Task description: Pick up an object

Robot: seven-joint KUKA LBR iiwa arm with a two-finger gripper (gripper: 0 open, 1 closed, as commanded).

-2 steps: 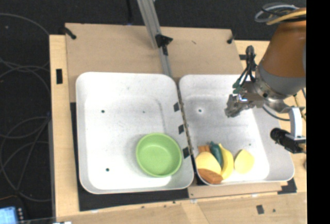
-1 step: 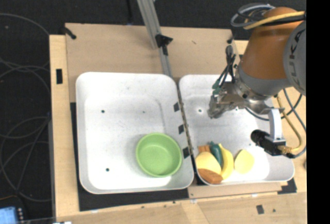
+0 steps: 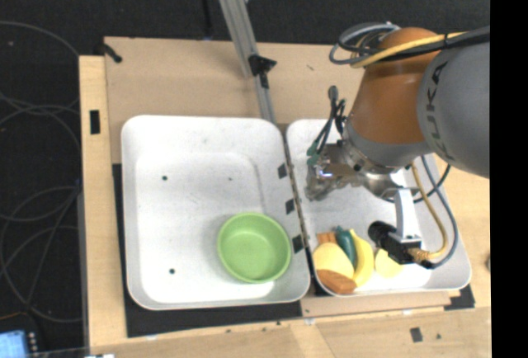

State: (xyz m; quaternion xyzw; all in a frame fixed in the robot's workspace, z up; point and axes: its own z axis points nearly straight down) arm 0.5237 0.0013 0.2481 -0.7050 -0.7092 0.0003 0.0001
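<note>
arm (image 3: 396,109) is reaching in from the right and hanging over the right bin (image 3: 445,278), with the gripper (image 3: 324,175) sitting near that bin's left wall, in the far half; the wrist body is covering it, so I can't tell whether it's spread or closed, and nothing is showing as held

pickable stuff in the right bin is bunching in the near-left corner:
- orange-brown piece (image 3: 334,270) pressing against the corner wall
- yellow curved piece (image 3: 361,259) lying just beside it
- dark green piece (image 3: 346,242) resting on top between those two
- pale yellow lump (image 3: 386,266) sitting on the right of the group

all are touching or overlapping, and I'm guessing they're crowding there because the walls are stopping them sliding further

gripper is standing apart from the cluster, on its far side, so I'm reading this as not yet on a target

left bin (image 3: 190,158) is holding a green bowl (image 3: 253,247), upright, mouth up, toward its near-right corner, looking empty inside

risk as I'm judging it: the corner is leaving little room to get around any single piece, while the bowl is sitting freer
</note>
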